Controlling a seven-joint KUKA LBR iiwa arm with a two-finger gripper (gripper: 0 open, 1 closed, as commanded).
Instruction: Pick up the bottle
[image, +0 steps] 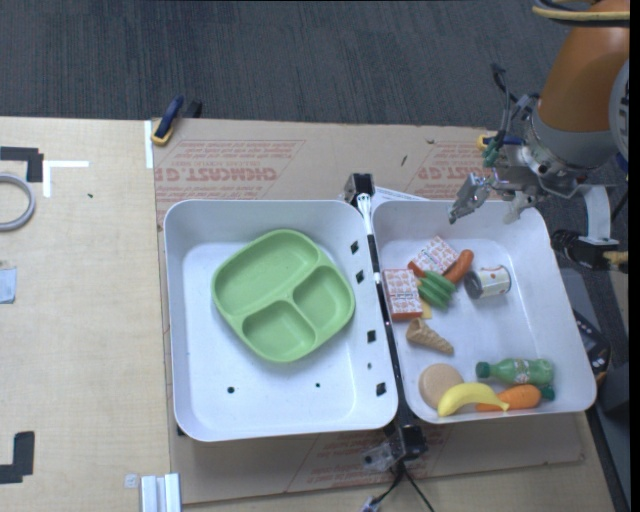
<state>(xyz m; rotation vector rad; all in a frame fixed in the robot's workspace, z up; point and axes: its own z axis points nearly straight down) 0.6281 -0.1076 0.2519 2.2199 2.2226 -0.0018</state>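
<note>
The bottle (517, 371) is green with an orange-and-white label. It lies on its side near the front right corner of the right bin (560, 300), just behind a banana (466, 399) and a small carrot (521, 397). My gripper (489, 207) hangs over the far rim of that bin, well behind the bottle. Its fingers are spread open with nothing between them.
The right bin also holds a small can (488, 283), two red boxes (402, 294), a green vegetable (436, 289), a cone (430, 340) and a round bun (438, 381). A green divided plate (285, 293) lies in the left bin (190, 390).
</note>
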